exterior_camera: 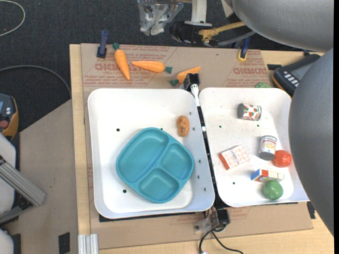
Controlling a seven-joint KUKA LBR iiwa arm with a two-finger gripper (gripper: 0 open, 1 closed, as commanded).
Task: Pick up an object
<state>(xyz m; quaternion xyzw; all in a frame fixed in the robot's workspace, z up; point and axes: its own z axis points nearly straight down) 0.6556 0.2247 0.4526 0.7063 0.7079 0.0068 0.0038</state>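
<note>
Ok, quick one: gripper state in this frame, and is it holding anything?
Gripper: cannot be told. The grey arm crosses the top right corner and right side of the view, above the right bin.

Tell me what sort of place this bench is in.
Probably a robotics lab or test cell, not a kitchen: two shallow white bins sit on a brown cardboard sheet, holding toy food like the small green plastic apple, with a loose black cable nearby.
</note>
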